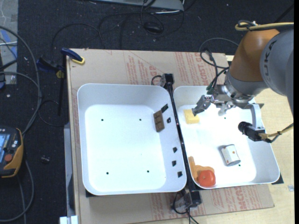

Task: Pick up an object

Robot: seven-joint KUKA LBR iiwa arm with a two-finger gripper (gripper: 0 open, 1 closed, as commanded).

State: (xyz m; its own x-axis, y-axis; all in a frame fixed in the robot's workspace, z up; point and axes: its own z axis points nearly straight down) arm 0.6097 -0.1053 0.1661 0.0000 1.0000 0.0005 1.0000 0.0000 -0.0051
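In the right bin (pixel 266 164) lie a pale yellow block (pixel 191 116) near the far left corner, a small grey and white box (pixel 230 154) toward the front, and an orange-red object (pixel 204 175) at the front left corner. A brown block (pixel 159 121) leans on the right wall of the left bin (pixel 93 139). My gripper (pixel 214 105) hangs over the far part of the right bin, open, its left finger just right of and above the yellow block. Nothing sits between the fingers.
A black divider (pixel 175 129) with clips runs between the two bins. A black cylindrical part (pixel 247 129) with a cable sticks in over the right bin's right side. Cables and a blue-yellow clamp (pixel 72 56) lie beyond the bench.
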